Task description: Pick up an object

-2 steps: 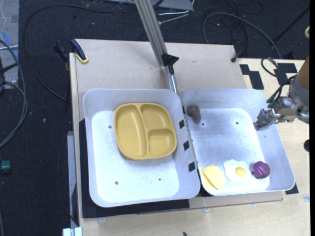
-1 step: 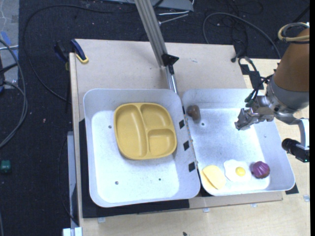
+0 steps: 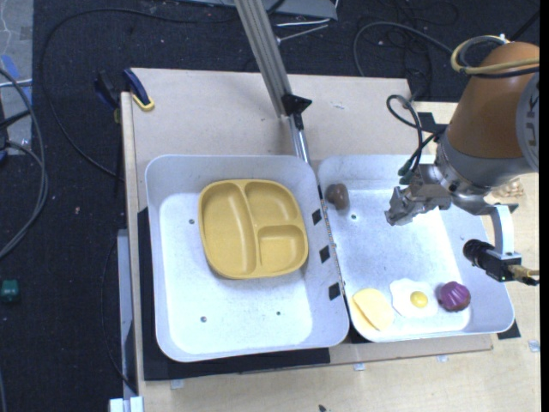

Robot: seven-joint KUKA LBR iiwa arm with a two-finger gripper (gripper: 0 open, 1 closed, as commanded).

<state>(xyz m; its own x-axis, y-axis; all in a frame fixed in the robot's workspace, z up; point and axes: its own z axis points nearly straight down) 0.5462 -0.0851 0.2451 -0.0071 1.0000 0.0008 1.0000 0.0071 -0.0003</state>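
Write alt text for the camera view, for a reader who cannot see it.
A grey arm's two-finger gripper hovers over the right shallow white bin, which holds a small brown lump, a yellow wedge, a toy fried egg and a purple ball. The left white bin holds a yellow divided plastic tray.

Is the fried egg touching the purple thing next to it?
Apart. The camera view shows a strip of white bin floor between the fried egg and the purple onion-like toy.

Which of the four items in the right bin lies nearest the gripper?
The brown item, alone at the bin's far left corner beside the gripper; the other three sit along the near edge.
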